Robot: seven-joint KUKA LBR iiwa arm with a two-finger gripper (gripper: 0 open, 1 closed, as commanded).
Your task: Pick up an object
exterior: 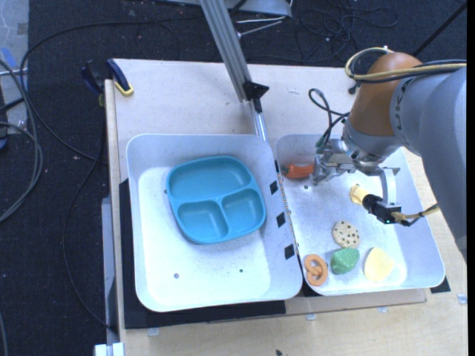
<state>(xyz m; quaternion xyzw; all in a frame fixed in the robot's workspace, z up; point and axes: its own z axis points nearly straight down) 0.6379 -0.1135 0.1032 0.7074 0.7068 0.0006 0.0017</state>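
Observation:
In the right bin (pixel 415 228) an orange, carrot-like piece (pixel 298 171) lies near the far left corner. My gripper (pixel 321 173) hangs low just right of it, at the piece's end; I cannot make out whether it touches it. Toward the near side of the same bin lie a speckled round cookie (pixel 345 233), a green lump (pixel 344 261), a pale yellow wedge (pixel 378 265) and an orange pretzel (pixel 315 269). The grey arm with its orange band (pixel 382 73) comes in from the right above the bin.
The left bin (pixel 148 273) holds a blue three-compartment plate (pixel 215 199). A slanted metal pole (pixel 230 43) ends at a black clamp (pixel 256 93) behind the bins. A black cable with a yellow plug (pixel 371 201) trails from the wrist over the right bin.

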